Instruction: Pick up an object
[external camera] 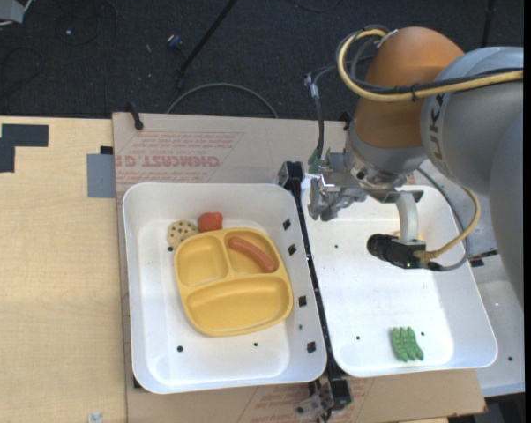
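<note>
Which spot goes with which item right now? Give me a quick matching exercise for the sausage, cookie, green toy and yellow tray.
Things:
1. sausage
2. cookie
3. green toy
4. yellow tray

Places:
A. right bin, near its front corner
B. left bin floor, beside the tray's far left corner
C. middle of the left bin
D. in the tray's upper right compartment

Pairs: 1-D, 2-B, 3-A, 4-C
</note>
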Controlling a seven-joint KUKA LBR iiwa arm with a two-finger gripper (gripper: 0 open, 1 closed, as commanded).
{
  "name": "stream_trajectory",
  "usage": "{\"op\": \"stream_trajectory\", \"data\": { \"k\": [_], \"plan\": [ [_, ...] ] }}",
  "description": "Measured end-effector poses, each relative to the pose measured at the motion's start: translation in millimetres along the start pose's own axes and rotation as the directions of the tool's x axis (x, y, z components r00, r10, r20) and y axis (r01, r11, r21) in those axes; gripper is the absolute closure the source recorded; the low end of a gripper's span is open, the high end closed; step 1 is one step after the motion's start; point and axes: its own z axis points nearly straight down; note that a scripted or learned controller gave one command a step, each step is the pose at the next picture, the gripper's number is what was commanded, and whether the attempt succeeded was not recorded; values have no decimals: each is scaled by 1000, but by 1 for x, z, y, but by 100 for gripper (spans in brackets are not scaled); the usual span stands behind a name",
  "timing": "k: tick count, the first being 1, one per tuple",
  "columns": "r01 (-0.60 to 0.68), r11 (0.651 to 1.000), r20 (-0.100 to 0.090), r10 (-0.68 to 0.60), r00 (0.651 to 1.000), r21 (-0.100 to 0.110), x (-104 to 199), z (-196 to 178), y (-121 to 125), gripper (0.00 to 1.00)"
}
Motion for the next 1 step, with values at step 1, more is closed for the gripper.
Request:
{"op": "stream_trajectory", "data": {
  "k": [1],
  "plan": [
    [0,1000,1,0,1000,0,54,2,9,100]
  ]
}}
